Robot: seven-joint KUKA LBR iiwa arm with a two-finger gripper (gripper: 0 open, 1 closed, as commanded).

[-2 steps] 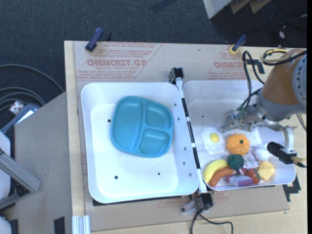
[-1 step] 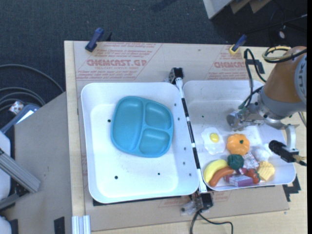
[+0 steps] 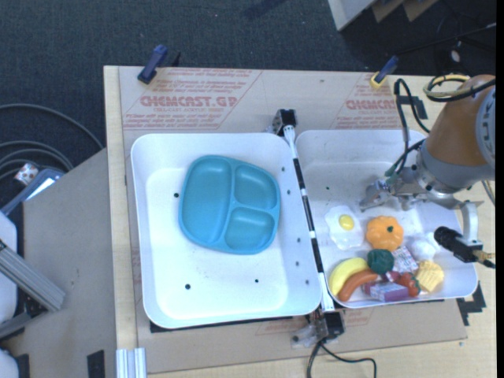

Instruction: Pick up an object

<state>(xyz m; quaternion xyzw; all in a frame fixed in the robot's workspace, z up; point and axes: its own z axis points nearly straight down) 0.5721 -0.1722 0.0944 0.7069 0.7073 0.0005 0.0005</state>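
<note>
Presently: right bin (image 3: 346,144) holds the toy food, heaped at its near right end: fried egg (image 3: 341,223), orange pumpkin (image 3: 384,231), banana (image 3: 345,272), a green piece (image 3: 381,260), a yellow corn-like piece (image 3: 430,276), and red and purple items under them (too tangled to name). Left bin (image 3: 150,211) holds a blue divided plate (image 3: 230,204), lying flat toward its far middle. Gripper (image 3: 383,194): low over the right bin, just far of the pumpkin and to the right of the egg, nothing visible between it and any item; whether it is released or clenched, I cannot tell. Task status, as judged: no object lifted, every piece resting in the bin; choosing a target, closing on it and raising it all remain.
</note>
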